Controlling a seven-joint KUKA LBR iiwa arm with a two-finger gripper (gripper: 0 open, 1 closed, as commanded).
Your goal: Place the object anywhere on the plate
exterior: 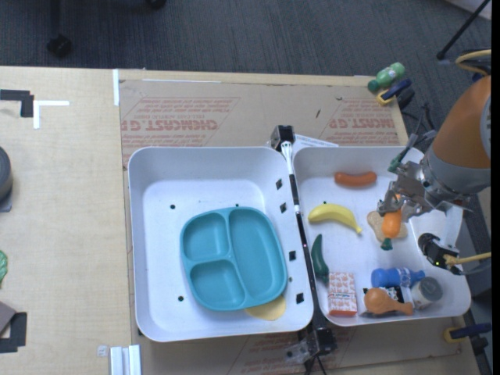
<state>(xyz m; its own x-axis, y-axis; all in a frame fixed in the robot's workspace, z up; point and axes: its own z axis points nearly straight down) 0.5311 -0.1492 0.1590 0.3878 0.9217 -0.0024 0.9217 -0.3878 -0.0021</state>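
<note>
1. Two shallow white bins (148, 209) sit side by side; the left one holds a teal divided plastic plate (233, 258).
2. The gripper (393, 209) hangs over a small orange carrot (391, 225) in the right bin; whether it grips it, I cannot tell.

We saw glossy plastic — the teal plate (233, 258), the white bins (148, 209) — on matt brown cardboard (203, 116) and pale wood (58, 209).

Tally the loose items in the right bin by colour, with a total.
Yellow: 1, banana
Green: 1, pepper
Orange: 3, sausage, carrot at the gripper, pear-shaped item
Red and white: 1, carton
Blue: 1, bottle
Total: 7
</note>
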